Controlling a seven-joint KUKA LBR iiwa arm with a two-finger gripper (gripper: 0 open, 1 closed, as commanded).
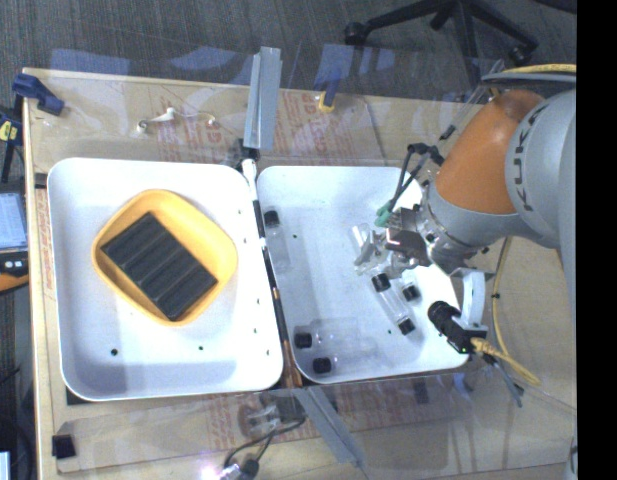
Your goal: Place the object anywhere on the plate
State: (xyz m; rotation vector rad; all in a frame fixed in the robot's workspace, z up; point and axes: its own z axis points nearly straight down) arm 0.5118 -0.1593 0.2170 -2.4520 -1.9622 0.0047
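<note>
One plate [166,255]; gripper [386,264] over right bin [318,268].

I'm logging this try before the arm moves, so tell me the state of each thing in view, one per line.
Yellow plate: flat in the left bin, a dark ribbed object covering its middle.
Dark ribbed object: lying flat on the plate.
Left bin: holds the plate.
Right bin: a few small dark pieces near its edges.
Gripper: low over the right bin.
</note>
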